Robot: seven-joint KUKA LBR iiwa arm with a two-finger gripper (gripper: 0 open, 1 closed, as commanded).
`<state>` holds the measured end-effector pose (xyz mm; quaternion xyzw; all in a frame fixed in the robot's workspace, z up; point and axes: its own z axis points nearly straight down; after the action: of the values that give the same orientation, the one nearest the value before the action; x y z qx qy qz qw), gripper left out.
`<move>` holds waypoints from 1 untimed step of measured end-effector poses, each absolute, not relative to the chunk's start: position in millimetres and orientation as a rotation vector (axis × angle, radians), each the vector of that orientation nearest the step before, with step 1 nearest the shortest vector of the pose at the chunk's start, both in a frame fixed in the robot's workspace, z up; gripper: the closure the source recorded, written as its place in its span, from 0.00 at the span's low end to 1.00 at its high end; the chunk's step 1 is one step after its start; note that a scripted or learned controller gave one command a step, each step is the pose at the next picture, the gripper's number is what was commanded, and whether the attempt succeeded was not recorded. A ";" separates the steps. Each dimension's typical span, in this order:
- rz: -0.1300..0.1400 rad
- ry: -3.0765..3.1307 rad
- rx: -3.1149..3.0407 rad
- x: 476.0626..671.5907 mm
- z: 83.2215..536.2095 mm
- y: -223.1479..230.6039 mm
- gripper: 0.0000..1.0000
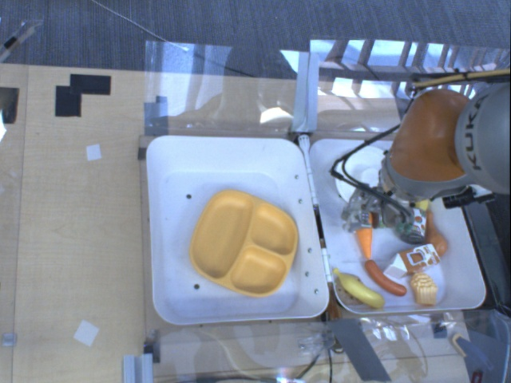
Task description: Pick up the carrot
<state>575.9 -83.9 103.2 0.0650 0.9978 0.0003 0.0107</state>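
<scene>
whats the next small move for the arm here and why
Probably a short drop straight down onto the carrot. The gripper sits right over its upper end in the right bin, and the carrot lies on the bin floor, apart from the sausage and banana, so a closing grasp looks unobstructed.

Two bins, one carrot

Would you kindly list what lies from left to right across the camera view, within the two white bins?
Yellow divided plate → banana → carrot → red sausage → corn cob.
</scene>
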 end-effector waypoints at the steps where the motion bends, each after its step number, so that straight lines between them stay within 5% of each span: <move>1: 0.002 3.127 -0.104 544.3 188.1 -26.7 1.00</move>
<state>544.3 -26.7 188.1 -0.0332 0.9994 0.0006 0.0066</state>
